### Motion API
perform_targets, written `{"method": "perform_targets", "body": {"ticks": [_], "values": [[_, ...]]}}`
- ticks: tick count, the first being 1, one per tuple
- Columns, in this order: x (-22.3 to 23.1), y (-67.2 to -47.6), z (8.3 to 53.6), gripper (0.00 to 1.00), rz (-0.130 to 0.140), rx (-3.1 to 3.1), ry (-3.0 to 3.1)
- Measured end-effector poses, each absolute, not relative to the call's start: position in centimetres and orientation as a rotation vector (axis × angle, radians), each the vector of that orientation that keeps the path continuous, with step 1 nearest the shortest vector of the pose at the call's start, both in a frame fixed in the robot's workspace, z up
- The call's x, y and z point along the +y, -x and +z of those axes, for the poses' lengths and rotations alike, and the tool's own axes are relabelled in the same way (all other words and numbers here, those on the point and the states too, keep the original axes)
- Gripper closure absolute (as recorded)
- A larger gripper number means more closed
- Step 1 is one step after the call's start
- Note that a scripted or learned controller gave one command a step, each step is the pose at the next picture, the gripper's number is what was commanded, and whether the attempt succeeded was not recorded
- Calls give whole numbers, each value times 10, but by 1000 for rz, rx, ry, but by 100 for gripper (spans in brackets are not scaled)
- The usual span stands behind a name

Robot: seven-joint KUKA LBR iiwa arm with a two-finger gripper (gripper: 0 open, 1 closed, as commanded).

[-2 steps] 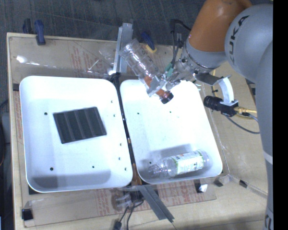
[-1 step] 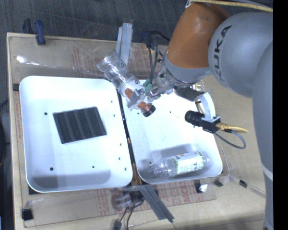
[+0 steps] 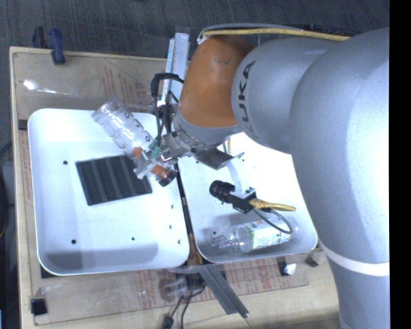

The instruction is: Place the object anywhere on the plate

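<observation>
Clear plastic bottle lies slantwise in the left bin, close to that bin's upper edge and toward its upper right corner, as the camera view shows them. Its lower end points toward the gripper, which hangs over the left bin's right edge, about midway along it. Bottle end and gripper look touching or very nearly so. Whether the tool is spread, pressed together or pinching the bottle cannot be told, as its parts are small and cluttered.

A dark ribbed plate, rectangular, lies flat near the middle of the left bin. Its upper right corner is just beside the gripper. The plastic bottle is off the plate, beyond its upper edge.

A second bottle, also clear, lies on its side along the lower edge of the right bin. The grey arm, with its orange band, covers that bin's upper part.
</observation>
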State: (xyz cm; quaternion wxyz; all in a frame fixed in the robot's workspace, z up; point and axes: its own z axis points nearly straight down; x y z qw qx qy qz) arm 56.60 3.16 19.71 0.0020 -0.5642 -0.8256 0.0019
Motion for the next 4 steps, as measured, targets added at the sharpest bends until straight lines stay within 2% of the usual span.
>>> {"method": "perform_targets", "body": {"ticks": [1, 2, 3, 4], "values": [[52, -611, 190, 100, 4, -2694, 1612], [43, -629, 219, 100, 3, -2724, 1561], [79, -594, 190, 100, 5, -2887, 1227], [78, -594, 191, 0, 4, -2888, 1228]]}}
